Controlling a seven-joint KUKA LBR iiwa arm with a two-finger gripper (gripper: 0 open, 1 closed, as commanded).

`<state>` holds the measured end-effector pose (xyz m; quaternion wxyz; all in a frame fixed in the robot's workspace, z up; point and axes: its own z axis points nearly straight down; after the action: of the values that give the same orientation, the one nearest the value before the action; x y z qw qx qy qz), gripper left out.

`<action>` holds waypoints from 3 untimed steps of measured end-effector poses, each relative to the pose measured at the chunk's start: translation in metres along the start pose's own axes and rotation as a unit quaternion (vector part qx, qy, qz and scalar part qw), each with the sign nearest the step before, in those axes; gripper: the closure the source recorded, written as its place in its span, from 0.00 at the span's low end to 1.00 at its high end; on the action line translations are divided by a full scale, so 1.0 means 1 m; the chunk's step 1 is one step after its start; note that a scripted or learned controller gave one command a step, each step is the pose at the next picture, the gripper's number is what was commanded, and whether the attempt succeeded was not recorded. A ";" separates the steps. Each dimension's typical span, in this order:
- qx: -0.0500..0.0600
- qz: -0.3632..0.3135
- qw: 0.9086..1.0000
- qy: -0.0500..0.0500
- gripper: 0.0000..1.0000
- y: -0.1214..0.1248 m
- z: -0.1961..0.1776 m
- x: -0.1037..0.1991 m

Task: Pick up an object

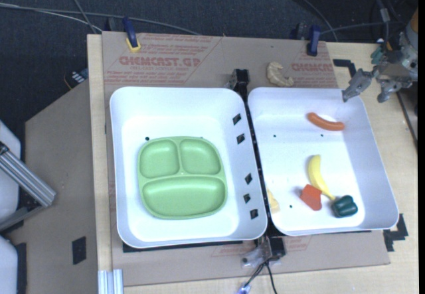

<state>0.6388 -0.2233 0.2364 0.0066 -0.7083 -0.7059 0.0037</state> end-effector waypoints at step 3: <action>-0.005 -0.002 1.000 -0.001 0.00 0.014 0.082 0.004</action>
<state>0.6511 -0.2188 0.1542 0.0021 -0.7068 -0.7074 0.0011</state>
